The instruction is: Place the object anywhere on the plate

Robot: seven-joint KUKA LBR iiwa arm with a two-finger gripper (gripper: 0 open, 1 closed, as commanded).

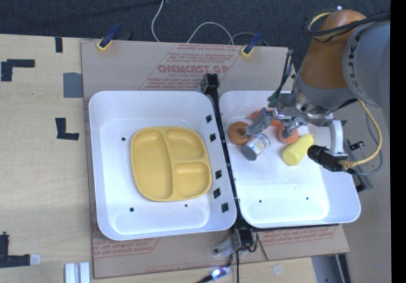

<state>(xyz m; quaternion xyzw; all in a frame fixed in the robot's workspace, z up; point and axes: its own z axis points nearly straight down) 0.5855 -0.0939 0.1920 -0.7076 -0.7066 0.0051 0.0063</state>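
Camera view: the gripper [274, 124] is seen spread wide over objects in the right bin [304, 205]; the plate [170, 162] is unfilled, nothing grasped.

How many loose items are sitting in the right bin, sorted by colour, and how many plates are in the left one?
Brown ring-shaped doughnut toy: 1
Silver metal can lying on its side: 1
Yellow plastic block: 1
Orange pieces, partly hidden under the end effector: at least 1
Yellow divided plastic plate: 1
Total: at least 5
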